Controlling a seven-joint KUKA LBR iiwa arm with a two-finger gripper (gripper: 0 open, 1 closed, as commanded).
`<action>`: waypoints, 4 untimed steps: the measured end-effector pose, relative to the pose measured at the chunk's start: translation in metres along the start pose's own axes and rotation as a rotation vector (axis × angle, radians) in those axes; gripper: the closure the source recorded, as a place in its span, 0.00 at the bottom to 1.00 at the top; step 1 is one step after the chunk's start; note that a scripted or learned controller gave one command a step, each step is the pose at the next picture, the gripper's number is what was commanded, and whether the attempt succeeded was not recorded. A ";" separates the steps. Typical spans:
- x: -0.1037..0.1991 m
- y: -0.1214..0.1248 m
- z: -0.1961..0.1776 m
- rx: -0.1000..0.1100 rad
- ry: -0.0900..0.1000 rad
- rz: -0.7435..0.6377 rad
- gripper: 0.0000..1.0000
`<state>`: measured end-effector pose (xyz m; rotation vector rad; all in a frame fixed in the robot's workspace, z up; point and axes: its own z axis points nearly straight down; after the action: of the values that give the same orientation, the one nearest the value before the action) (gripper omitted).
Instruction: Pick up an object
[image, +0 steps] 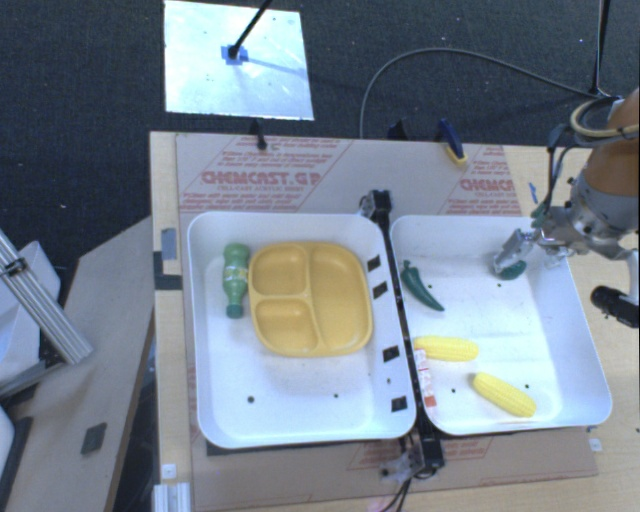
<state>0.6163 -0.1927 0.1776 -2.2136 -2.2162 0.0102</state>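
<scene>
White plastic makes up both shallow bins on the bench, the left bin (205, 400) and the right bin (575, 330) meeting along a shared middle edge studded with black clips. From the camera view, the left bin holds a yellow three-compartment plastic plate (307, 298) lying flat near its centre, and a small green plastic bottle (235, 279) lies just beside the plate's left rim, lengthwise along it, apparently touching or nearly so. In the right bin, a dark green toy chilli pepper (420, 285) lies near the dividing edge in the upper part; below it a yellow toy corn cob (446, 348) rests close to that same edge, and a second yellow corn cob (504, 394) lies tilted toward the bin's lower right, apart from the first. The grey arm with its orange band enters from the right, and its metal two-finger gripper (510, 262) hangs low over the upper right part of the right bin, well apart from the pepper and both cobs. A small teal shape shows at the fingertips, but whether the jaws are apart or together cannot be told.
</scene>
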 end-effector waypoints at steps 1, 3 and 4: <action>0.001 0.003 -0.009 -0.013 -0.002 -0.003 0.00; 0.006 0.003 0.093 -0.013 -0.003 -0.004 0.00; 0.006 0.004 0.092 -0.014 -0.003 -0.004 0.00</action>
<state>0.6195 -0.1869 0.0852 -2.2180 -2.2291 -0.0022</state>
